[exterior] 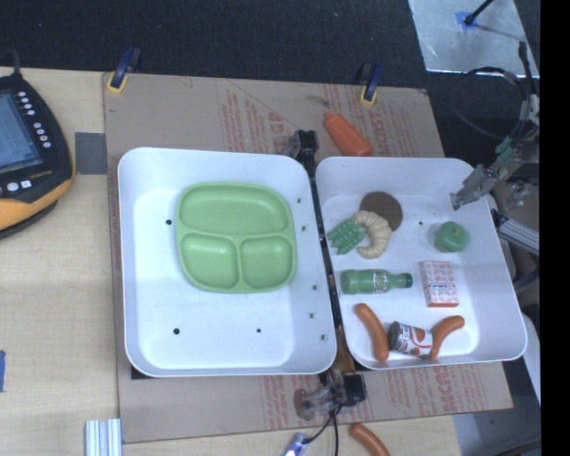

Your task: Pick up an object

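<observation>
A: Left to right, then. On the worktop we have the pendant at the far left, then the left bin with the green tray lying flat in it.

B: We leave the tray alone; it is wide, flat and has no edge we could pinch from above. The right bin has the pickable things.

A: Nearest the divider we see the green leafy toy touching the pale ring, with the brown disc just behind. Below them lies the green bottle on its side.

B: We judge the bottle light, stiff and a bit slick. We would take it across the body, not the neck.

A: Further on, the two sausages flank a small can at the front wall. The red and white box lies well apart from them, and the green ball sits alone near the right wall.

B: The box looks light with flat, parallel sides, so we would close on those. The ball would likely roll out of a poor grip.

A: The gripper hangs over the bin's back right corner, near the ball, with the arm coming in from the right at a slant.

B: Whether the jaws are parted or closed, we cannot tell; they are too small and blurred. We see nothing between them.
</observation>
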Controlling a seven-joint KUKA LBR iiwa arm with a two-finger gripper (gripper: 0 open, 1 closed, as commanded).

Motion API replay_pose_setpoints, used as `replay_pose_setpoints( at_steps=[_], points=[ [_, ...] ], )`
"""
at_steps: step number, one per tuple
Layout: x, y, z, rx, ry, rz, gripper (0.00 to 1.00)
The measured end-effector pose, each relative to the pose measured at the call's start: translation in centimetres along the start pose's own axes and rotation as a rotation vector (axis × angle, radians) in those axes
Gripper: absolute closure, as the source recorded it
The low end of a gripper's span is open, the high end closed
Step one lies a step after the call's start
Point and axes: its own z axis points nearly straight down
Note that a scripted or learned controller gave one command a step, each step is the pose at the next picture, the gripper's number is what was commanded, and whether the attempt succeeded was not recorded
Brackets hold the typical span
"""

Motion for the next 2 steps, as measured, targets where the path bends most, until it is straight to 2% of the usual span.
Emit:
replay_pose_setpoints(
  at_steps=[1, 2],
  points=[
    [-0.3, -1.9, 5.8, 0.001, -0.001, -0.001, 0.00],
    [1.8, -6.7, 16.2, -0.006, -0.002, -0.001, 0.00]
  ],
)
